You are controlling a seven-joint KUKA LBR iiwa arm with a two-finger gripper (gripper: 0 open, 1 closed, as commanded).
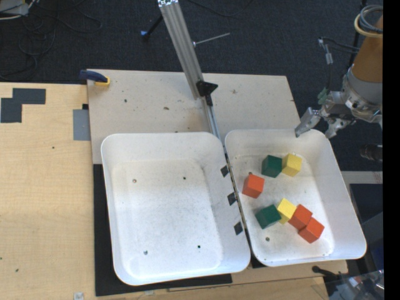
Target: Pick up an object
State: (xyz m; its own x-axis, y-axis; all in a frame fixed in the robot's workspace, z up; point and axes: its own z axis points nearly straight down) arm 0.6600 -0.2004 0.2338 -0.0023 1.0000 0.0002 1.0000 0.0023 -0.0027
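While the gripper (315, 122) hung over the right bin's (350, 230) upper right rim, nothing sat between its fingers, whose spread I could not tell; the blocks, among them a lone orange cube (253, 185), lay untouched; every step remained.

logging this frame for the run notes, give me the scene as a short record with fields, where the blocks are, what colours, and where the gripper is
blocks: all in the right bin
upper pair: green block touching yellow block
lone block: orange block
lower cluster: second green block, second yellow block, two red-orange blocks
left bin: holds no blocks
gripper: over the right bin's far right corner, holding nothing visible
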